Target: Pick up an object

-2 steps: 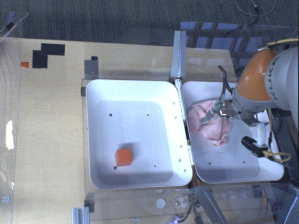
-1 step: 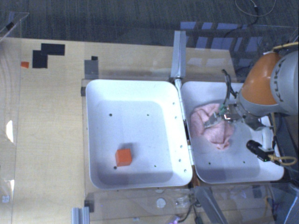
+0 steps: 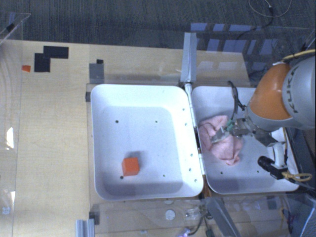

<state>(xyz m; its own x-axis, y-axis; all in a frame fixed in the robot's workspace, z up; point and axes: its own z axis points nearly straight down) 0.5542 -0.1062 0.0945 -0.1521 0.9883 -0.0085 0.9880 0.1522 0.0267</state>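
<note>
even overhead light, soft shadows, slightly soft focus, faint left-edge glare

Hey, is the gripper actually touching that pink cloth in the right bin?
Cannot tell. In the camera view the gripper overlaps the pink cloth in the right bin, but from above neither contact nor a gap shows plainly.

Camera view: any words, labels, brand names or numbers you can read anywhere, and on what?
"KU": dark letters on the grey arm housing, cut off by the frame edge; the rest is unreadable.
No text on the white bins, the orange block or the pink cloth.
</note>
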